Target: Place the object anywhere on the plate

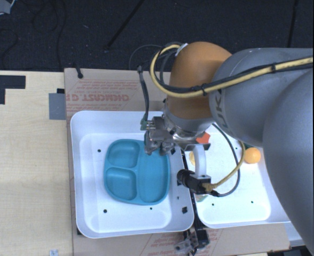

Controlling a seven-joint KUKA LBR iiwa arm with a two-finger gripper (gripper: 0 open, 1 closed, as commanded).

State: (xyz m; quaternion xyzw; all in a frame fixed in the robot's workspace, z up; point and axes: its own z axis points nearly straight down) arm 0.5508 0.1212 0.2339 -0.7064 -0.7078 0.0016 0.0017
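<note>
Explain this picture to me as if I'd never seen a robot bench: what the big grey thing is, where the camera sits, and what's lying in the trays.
The camera is fixed above a bench, looking down at a slant. The big grey and orange shape is a robot arm reaching in from the right. Its gripper hangs over the right edge of a blue divided plate, which lies in the left bin. The right bin holds a small orange ball and a small red-orange piece partly hidden by the arm. Whether anything is held, I cannot tell.
</note>
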